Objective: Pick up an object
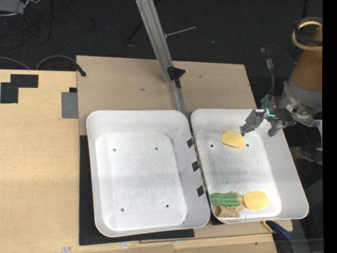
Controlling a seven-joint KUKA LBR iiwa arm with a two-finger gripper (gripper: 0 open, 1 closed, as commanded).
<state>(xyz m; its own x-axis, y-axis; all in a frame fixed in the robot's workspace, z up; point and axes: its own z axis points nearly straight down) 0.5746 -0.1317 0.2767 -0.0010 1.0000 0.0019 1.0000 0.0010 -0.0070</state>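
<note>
In the right bin, a flat yellow piece lies near the far edge. At the bin's near edge sit a green ridged object, a tan lump just below it, and a round yellow piece. My gripper hangs over the bin's far right part, open, with nothing between its fingers. Its left finger is just right of and above the flat yellow piece.
The left bin stands beside the right one, with black clips along the shared wall. A slanted aluminium rail rises behind the bins. The arm's orange-banded wrist is at the right edge.
</note>
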